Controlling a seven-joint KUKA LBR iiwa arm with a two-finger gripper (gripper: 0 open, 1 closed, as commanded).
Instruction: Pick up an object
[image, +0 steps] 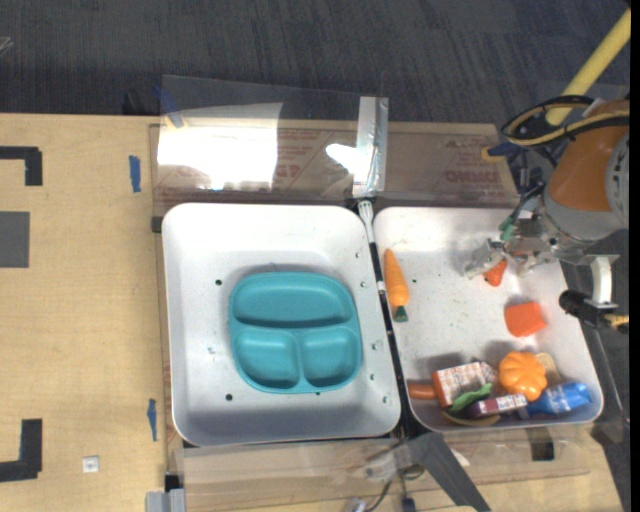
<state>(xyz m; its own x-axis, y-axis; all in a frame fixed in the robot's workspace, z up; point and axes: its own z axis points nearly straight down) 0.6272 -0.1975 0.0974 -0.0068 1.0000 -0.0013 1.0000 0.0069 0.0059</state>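
Right bin (440, 232), upper right part: gripper (497, 262) is hovering with a small orange piece (494, 272) showing between its fingertips, apparently pinching it. Piece is looking light, stiff and smooth, best nipped across its narrow middle. Orange block (525, 318) is lying just below the gripper.

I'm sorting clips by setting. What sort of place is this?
Most likely a robotics lab test bench, not a home. Two white bins sit side by side on a cardboard-lined bench, a grey and orange arm reaches over the right one, and toy food such as a carrot lies inside.
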